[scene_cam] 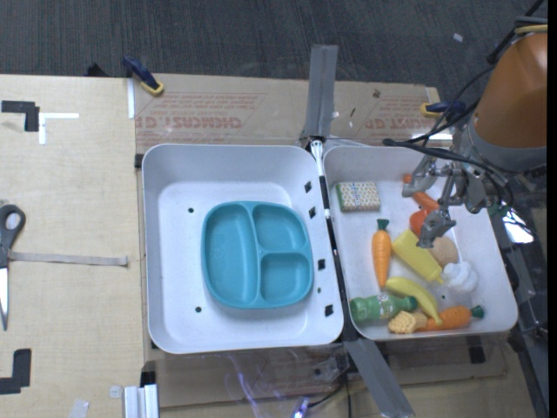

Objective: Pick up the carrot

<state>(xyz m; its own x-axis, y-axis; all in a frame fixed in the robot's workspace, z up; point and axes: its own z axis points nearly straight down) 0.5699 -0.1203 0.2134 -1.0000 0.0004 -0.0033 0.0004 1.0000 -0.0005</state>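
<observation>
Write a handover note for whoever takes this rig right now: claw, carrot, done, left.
Claw: over the right bin, upper right part, above an orange-red item; whether it grips anything can't be told.
Carrot: lying in the right bin's left-centre, leafy end toward the far wall, apart from the claw. A second carrot lies by the near wall.
Done: nothing lifted.
Left: move to a carrot, grasp, lift.

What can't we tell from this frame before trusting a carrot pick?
- Gripper: open or shut unreadable in the camera view; cables and motion blur cover the fingers.
- Orange-red item under the gripper: partly covered by it, identity unclear.
- Second carrot near the right bin's front wall: the banana overlaps its end.
- Green bottle: label too small to read.
- Carrot by the yellow bottle: contact unclear.
</observation>
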